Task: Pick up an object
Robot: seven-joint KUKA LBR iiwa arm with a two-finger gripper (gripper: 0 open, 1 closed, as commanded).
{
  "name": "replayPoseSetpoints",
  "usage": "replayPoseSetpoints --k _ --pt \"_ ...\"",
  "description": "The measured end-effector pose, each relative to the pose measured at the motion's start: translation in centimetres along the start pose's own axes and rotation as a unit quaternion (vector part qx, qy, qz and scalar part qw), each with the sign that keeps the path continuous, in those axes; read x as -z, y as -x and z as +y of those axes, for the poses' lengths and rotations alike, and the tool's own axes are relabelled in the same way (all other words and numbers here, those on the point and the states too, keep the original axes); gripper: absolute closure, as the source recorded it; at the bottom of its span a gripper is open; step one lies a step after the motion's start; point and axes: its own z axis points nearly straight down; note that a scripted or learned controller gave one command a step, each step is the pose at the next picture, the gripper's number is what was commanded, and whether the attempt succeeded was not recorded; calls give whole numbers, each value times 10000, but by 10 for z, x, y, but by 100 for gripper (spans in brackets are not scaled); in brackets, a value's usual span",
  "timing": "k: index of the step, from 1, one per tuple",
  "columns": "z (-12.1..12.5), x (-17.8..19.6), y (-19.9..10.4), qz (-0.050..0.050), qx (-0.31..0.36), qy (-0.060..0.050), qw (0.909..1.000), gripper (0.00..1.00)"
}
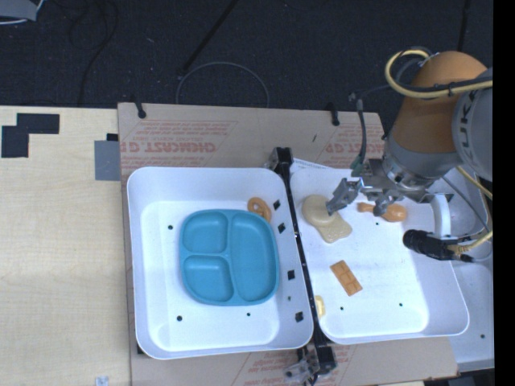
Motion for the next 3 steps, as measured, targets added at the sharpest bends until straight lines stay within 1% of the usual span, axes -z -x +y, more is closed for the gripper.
replayPoseSetpoints --k 1,2,3 --pt "2 7 0 -4 7 58 10000 0" --pt "4 -57 -6 -2 5 28 10000 0" --pt "10 -108 0 -5 -5 34 10000 0"
